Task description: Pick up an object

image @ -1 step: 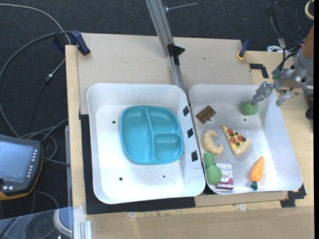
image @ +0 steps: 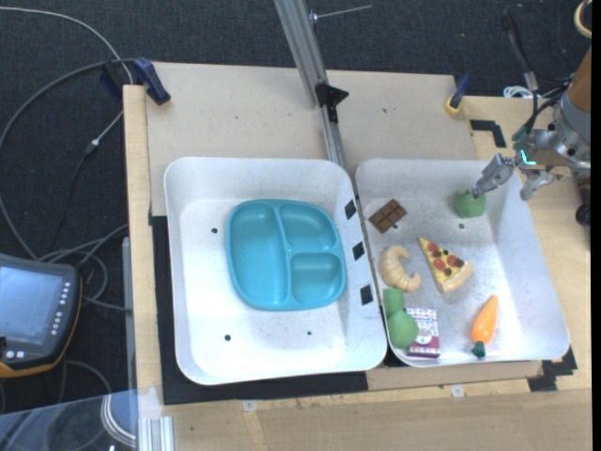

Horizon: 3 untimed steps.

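Observation:
The right bin (image: 526,242) holds several toy foods: a green round piece (image: 470,203) near the back, a brown chocolate bar (image: 387,215), a croissant (image: 401,266), a pizza slice (image: 444,263), an orange carrot (image: 484,320), a green pear-like fruit (image: 402,324) and a pink carton (image: 423,333). My gripper (image: 513,178) hangs over the bin's back right corner, open, with nothing between its fingers. Its left finger (image: 490,175) sits just above and to the right of the green round piece.
The left bin (image: 188,280) holds a blue divided plate (image: 286,252). A metal pole (image: 305,36) slants in from the top to the gap between the bins. Blue and yellow clamps grip the bench's back corners. Cables and a pendant lie on the floor to the left.

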{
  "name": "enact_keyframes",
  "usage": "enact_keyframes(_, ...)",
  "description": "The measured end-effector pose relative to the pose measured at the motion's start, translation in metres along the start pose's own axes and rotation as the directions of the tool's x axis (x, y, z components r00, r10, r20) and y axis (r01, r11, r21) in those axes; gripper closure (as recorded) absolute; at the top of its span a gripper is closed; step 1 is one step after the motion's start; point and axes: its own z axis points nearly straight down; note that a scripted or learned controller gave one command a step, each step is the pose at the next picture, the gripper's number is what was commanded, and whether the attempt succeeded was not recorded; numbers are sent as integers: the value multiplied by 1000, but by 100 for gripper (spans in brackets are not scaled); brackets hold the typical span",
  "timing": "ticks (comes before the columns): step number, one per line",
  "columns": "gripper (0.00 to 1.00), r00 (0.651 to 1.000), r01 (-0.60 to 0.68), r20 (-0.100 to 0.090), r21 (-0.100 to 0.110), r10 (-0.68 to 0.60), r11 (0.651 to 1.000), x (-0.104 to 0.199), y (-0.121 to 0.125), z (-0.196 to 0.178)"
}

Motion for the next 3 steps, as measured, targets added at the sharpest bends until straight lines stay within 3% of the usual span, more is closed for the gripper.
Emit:
enact_keyframes(2,0,1000,0,-1,4,0,1000,7,10,116)
enact_keyframes(3,0,1000,0,0,1,0,1000,7,10,132)
